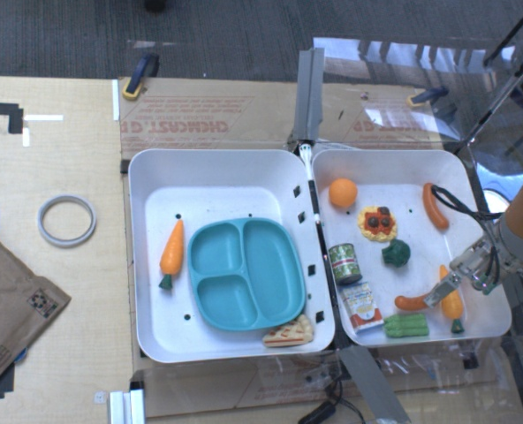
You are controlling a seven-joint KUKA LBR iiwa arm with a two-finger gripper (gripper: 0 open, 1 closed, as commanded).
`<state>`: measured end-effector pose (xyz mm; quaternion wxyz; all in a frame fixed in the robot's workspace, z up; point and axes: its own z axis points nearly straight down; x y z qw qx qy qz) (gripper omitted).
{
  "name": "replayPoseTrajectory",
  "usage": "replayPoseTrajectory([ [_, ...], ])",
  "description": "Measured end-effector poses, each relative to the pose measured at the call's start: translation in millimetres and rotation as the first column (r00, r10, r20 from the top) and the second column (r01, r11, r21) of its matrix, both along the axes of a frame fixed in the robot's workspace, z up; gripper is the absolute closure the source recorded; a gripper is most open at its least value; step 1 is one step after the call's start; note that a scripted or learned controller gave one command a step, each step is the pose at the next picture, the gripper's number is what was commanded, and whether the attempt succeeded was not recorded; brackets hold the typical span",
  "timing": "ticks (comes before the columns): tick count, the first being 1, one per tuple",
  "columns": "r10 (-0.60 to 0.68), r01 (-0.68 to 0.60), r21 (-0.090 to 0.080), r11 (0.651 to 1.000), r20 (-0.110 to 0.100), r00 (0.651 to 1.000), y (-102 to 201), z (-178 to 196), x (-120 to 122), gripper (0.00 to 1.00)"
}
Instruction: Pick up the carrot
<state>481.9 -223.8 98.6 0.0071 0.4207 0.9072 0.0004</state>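
Observation:
Two carrots are in view. One orange carrot [171,249] with a green stub lies in the left bin [147,201], left of the teal tray. A second, smaller carrot [453,306] lies near the right bin's front right corner, green end toward the front. My gripper [445,287] reaches in from the right and sits low, right over the upper end of this second carrot, partly covering it. Whether it touches the carrot cannot be made out.
A teal divided tray [244,272] sits in the left bin, with a waffle-like piece [288,332] at its front. The right bin [394,162] holds an orange [343,193], pizza [378,223], two sausages [435,206] [411,303], broccoli [396,253], a can [343,263], a carton [360,306] and a green vegetable [406,326].

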Motion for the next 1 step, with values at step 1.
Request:
replayPoseTrajectory([
  [1,0.000,0.000,0.000,1.000,0.000,1.000,0.0,0.0,0.0,0.00],
])
